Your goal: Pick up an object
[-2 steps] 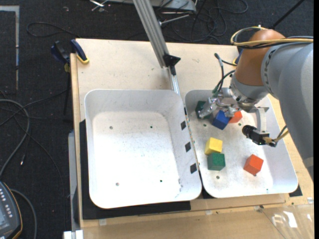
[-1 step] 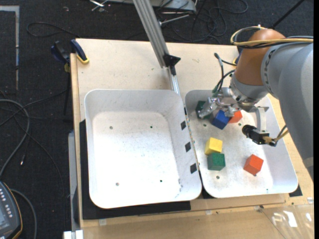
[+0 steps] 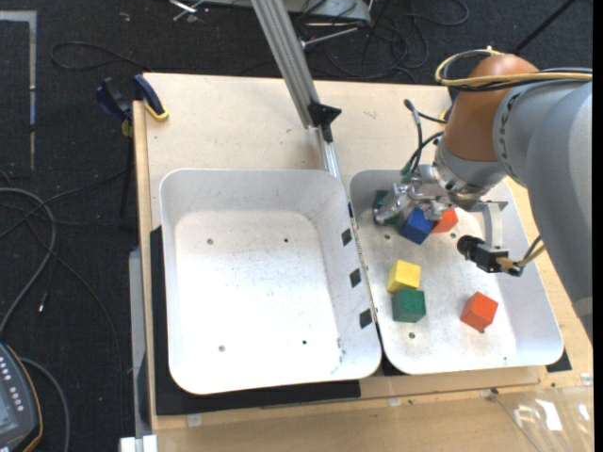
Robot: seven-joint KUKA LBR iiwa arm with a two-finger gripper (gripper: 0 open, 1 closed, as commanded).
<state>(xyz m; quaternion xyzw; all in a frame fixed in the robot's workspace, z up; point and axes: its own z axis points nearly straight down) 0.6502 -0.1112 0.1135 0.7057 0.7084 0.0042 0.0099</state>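
"Dark floor (image 3: 66, 130) under it all, isn't it?"

"Yes, speckled black, with cables (image 3: 89, 45) looping across it. The bench (image 3: 236, 130) is pale wood. A silvery rail (image 3: 285, 45) slants over it, and a blue-and-yellow clamp (image 3: 127, 97) sits at its far-left corner."

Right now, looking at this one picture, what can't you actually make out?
- Whether the gripper holds the blue block: in the camera view, the wrist above covers where they meet.
- The dark green thing beside the gripper: mostly hidden behind it, shape unclear.
- The red-orange thing behind the blue block: partly covered by the wrist.
- The right bin's far right corner: hidden under the arm.
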